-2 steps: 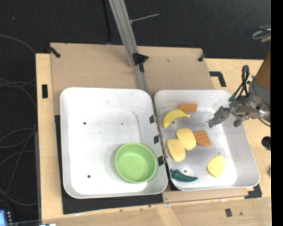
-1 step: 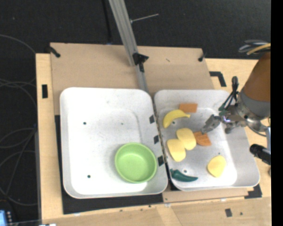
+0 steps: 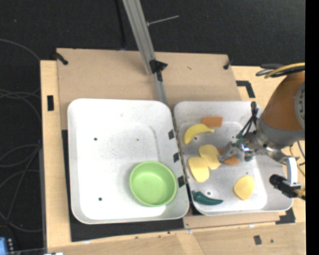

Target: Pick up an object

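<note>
Table [image 3: 117,76] carries two white bins side by side. Left bin [image 3: 111,137] lies mostly bare, green bowl [image 3: 153,183] near its front right corner. Right bin [image 3: 260,195] is crowded: banana [image 3: 196,132], two pale yellow pieces [image 3: 204,162], lemon [image 3: 244,187], orange block [image 3: 212,121], dark green pepper [image 3: 206,198] at the front rim. Gripper [image 3: 235,154] hangs low mid-bin over a small orange piece [image 3: 231,161]; whether the fingers are spread, I cannot tell.
</note>
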Tool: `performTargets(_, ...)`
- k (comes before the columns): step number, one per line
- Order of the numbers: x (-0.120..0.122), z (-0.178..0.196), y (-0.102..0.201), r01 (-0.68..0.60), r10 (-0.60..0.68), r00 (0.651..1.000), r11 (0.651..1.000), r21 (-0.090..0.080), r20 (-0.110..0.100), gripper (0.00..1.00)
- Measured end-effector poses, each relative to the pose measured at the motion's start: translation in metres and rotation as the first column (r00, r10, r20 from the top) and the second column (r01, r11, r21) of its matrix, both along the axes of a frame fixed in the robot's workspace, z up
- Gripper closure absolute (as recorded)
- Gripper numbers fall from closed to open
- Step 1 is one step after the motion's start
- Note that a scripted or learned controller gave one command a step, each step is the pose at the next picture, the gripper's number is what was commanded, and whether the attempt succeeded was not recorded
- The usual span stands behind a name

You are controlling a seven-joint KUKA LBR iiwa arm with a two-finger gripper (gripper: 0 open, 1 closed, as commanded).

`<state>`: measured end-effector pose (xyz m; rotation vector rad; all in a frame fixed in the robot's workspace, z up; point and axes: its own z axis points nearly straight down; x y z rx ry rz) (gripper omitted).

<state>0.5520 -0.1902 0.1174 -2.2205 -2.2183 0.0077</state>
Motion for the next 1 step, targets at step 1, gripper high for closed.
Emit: performTargets(1, 0.0023, 0.0145, 0.0, 0.005, -0.005, 1.0, 1.0, 0.002, 0.009, 1.0)
